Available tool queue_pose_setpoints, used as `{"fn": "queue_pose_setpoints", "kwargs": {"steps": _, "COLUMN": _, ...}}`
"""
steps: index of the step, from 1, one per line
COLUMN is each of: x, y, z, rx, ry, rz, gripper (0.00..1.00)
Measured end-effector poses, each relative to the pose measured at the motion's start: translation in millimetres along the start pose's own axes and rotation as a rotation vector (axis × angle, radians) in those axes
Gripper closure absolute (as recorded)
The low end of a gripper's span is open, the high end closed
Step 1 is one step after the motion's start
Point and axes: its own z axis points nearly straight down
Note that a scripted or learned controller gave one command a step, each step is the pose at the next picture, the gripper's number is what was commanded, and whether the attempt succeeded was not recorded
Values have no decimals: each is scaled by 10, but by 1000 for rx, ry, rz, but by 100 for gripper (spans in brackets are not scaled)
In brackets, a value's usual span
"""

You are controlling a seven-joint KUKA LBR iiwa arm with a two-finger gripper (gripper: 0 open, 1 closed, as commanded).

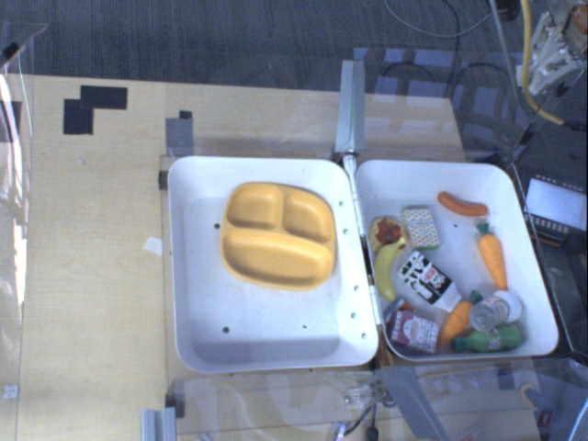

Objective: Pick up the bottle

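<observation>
Green bottle (487,341) tight against right bin's (542,274) near wall, among toys.

You are looking at a robotics lab or test cell, not a home. A pale wooden bench (83,274) carries two shallow white bins (184,338) clamped side by side with metal brackets (349,108). Black tape marks (92,108) sit on the bench at far left. Beyond the bench lies grey office carpet (230,26), with loose cables (423,12) trailing at far right. The right bin holds toy food, the left a yellow divided tray (276,237).
</observation>
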Motion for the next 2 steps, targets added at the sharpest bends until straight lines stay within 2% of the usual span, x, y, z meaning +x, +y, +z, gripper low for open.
{"fn": "queue_pose_setpoints", "kwargs": {"steps": 2, "x": 31, "y": -41, "z": -228, "rx": 6, "ry": 8, "rz": -15, "gripper": 100}}
